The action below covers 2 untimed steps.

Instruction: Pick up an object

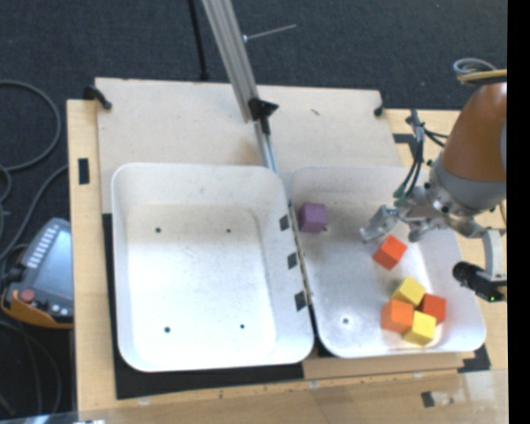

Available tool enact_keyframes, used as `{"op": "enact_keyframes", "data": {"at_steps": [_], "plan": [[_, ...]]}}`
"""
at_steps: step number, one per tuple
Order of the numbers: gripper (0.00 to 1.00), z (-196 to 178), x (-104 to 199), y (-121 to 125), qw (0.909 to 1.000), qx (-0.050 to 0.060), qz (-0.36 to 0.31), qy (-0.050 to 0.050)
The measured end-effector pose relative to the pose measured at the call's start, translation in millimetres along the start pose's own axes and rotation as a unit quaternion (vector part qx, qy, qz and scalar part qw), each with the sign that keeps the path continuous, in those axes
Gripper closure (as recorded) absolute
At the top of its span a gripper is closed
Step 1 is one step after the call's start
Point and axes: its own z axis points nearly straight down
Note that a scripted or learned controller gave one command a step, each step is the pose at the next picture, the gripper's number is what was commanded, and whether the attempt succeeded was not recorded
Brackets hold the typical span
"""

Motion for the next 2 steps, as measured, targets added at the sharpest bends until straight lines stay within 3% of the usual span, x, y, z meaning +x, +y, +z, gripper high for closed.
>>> {"op": "enact_keyframes", "data": {"at_steps": [1, 2], "plan": [[0.0, 106.7, -60.1, 7.7, 1.0, -0.001, 0.0, -0.001], [1.0, 93.8, -60.8, 8.6, 1.0, -0.003, 0.0, -0.002]]}}
